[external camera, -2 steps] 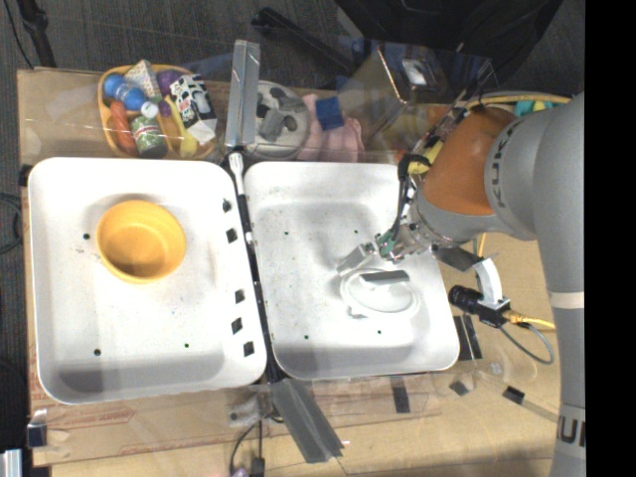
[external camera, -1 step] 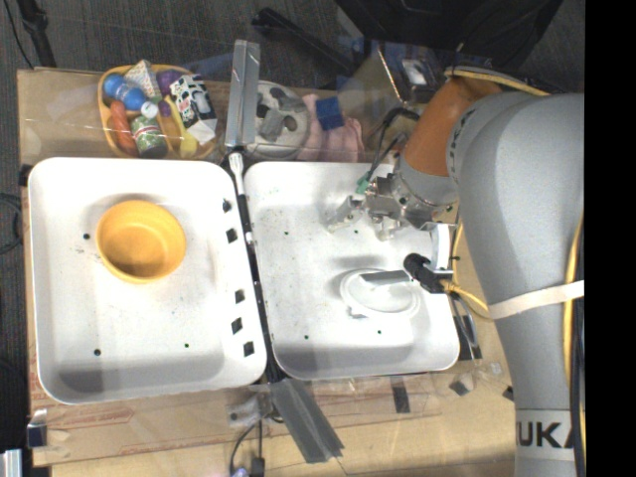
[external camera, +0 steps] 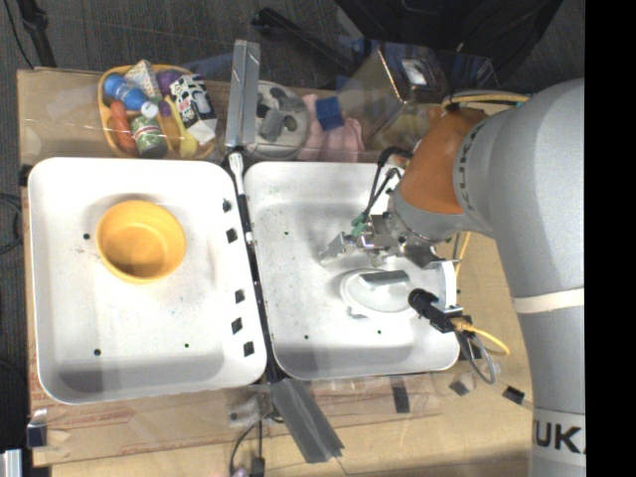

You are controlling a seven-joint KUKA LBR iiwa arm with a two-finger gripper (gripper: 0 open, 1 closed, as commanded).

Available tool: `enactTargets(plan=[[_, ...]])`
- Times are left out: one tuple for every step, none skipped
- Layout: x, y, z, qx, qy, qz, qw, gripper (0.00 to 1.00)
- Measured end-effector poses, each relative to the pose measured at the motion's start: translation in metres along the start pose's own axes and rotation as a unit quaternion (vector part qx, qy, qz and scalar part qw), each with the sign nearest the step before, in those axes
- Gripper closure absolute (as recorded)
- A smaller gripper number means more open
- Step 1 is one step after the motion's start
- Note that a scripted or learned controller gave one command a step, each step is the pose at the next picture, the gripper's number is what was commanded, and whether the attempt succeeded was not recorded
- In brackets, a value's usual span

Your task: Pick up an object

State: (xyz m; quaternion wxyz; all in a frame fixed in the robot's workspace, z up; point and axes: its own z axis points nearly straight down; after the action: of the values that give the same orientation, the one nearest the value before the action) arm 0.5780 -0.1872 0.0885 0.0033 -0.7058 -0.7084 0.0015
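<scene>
A yellow bowl (external camera: 144, 238) sits upright in the left bin (external camera: 60, 366), toward its back left. In the right bin (external camera: 298, 351) a white round object (external camera: 370, 296) lies near the middle right. My gripper (external camera: 350, 242) hangs low over the right bin, just above and slightly behind that white object. Nothing is seen held in it. The grey arm with its orange band (external camera: 437, 172) comes in from the right and hides the bin's right side.
A yellow basket of small toys (external camera: 149, 112) stands behind the left bin. Grey and pink items (external camera: 308, 127) lie behind the right bin. A black divider with clips (external camera: 243, 266) runs between the bins.
</scene>
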Motion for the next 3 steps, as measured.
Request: enactTargets(plan=[[0.009, -0.044, 0.000, 0.000, 0.000, -0.064, 0.9979, 0.00], [0.051, -0.021, -0.028, 0.000, 0.000, -0.064, 0.9979, 0.00], [0.001, -0.038, -0.037, -0.001, -0.001, -0.105, 0.9944, 0.00]])
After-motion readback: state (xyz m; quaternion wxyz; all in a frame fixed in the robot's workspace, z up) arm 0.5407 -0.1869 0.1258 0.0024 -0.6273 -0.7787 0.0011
